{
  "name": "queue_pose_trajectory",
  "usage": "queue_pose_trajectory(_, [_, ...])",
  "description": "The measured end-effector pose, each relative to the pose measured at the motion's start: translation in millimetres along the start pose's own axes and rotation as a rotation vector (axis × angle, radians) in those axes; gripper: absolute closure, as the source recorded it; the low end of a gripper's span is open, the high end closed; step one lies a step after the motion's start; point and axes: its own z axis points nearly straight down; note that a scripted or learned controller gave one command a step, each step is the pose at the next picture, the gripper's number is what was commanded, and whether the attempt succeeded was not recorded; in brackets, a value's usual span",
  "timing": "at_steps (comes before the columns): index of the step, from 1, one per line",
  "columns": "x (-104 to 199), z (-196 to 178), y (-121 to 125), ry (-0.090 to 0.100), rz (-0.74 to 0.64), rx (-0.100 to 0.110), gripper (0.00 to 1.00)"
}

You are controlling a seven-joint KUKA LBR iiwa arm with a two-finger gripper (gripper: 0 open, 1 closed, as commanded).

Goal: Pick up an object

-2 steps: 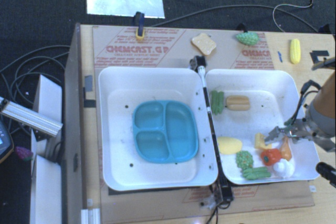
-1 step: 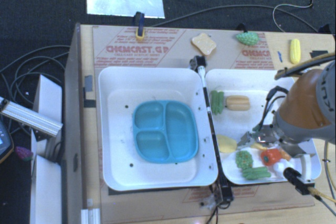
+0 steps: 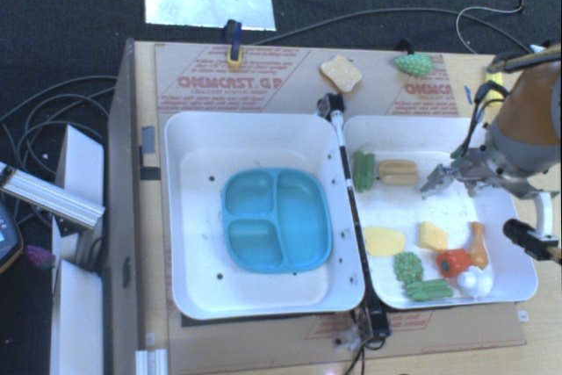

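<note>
Arm enters from the right, orange band above the wrist, gripper (image 3: 436,181) hanging over the upper middle of the right bin (image 3: 527,281) — fingers look spread a little with nothing between them. Closest object is the tan bread roll (image 3: 397,172), just left of the fingertips and apart from them. Left of the roll, a green pickle-like piece (image 3: 363,169) lies upright against the bin's left wall. Lower down: a yellow oval slice (image 3: 384,241) near the left wall, a yellow cheese wedge (image 3: 432,235) to its right, and an orange drumstick-shaped piece (image 3: 477,244) further right. Front edge of the bin holds a cluster — green broccoli (image 3: 407,265), green bean pod (image 3: 428,289), red tomato-like piece (image 3: 453,263) and a white lump (image 3: 475,281), the last two touching or nearly so. Left bin (image 3: 189,145) carries one thing, a light blue divided plate (image 3: 276,219), sitting flat in the middle. Outside the bins, on the cardboard sheet (image 3: 219,75) behind them: a toast slice (image 3: 341,73) and a green knobbly item (image 3: 414,64), well apart from each other. A yellow-and-blue clamp (image 3: 234,44) grips the cardboard's far edge.
</note>
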Motion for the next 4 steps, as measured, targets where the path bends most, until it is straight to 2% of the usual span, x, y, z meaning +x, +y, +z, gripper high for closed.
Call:
queue_pose_trajectory(1, [20, 16, -58, 0.002, 0.002, 0.004, 0.0])
queue_pose_trajectory(2, [18, 42, -73, 0.002, 0.003, 0.003, 0.0])
queue_pose_trajectory(3, [18, 32, -71, 0.002, 0.001, 0.001, 1.0])
queue_pose_trajectory(4, [18, 32, -71, 0.002, 0.001, 0.001, 0.0])
